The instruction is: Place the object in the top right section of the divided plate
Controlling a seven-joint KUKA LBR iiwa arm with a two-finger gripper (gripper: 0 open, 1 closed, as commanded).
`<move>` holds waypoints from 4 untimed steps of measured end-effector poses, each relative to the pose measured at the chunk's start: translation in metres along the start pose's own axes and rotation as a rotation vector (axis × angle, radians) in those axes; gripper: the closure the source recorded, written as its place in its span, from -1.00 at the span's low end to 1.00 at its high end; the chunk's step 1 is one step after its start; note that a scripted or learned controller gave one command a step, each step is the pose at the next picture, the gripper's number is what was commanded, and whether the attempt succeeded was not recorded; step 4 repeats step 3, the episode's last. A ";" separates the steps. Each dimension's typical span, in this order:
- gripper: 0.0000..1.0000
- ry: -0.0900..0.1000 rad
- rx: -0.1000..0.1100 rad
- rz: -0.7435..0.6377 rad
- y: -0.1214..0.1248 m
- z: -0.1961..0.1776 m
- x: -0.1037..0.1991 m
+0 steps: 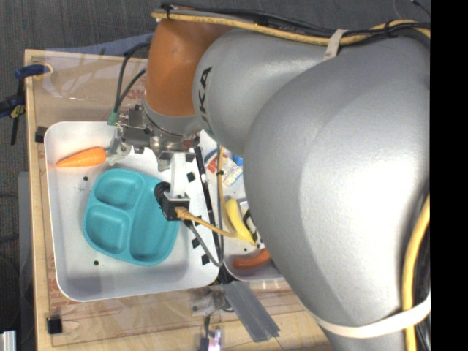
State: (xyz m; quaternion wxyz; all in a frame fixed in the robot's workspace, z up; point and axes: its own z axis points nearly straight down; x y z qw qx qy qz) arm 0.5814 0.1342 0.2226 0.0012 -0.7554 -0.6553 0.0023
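Carrot [80, 156] lies beside divided plate [131, 216], unplaced | gripper [162, 157] above plate's upper edge | you can't tell its grip state.

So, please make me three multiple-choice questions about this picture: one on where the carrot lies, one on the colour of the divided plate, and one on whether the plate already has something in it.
1. Where does the carrot lie?
A. inside the divided plate
B. on the floor of the left bin, beside the plate's upper edge
C. outside both bins

2. What colour is the divided plate?
A. red
B. white
C. turquoise blue

3. What is the state of the plate's visible sections?
A. they hold nothing
B. a carrot lies in one
C. the plate is turned upside down

Answers:
1. B: the carrot rests on the white floor of the left bin, above the plate in the camera view, next to the gripper.
2. C: the plate is turquoise against the white bin.
3. A: the three sections show only bare turquoise surface.
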 end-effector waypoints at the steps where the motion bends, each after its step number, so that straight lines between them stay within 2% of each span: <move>1: -1.00 -0.001 0.003 0.252 -0.075 0.089 0.029; 2: -1.00 0.000 0.000 0.049 -0.006 0.130 -0.018; 3: -1.00 0.001 -0.001 0.322 -0.052 0.131 0.022; 4: -1.00 0.001 -0.001 0.322 -0.052 0.131 0.022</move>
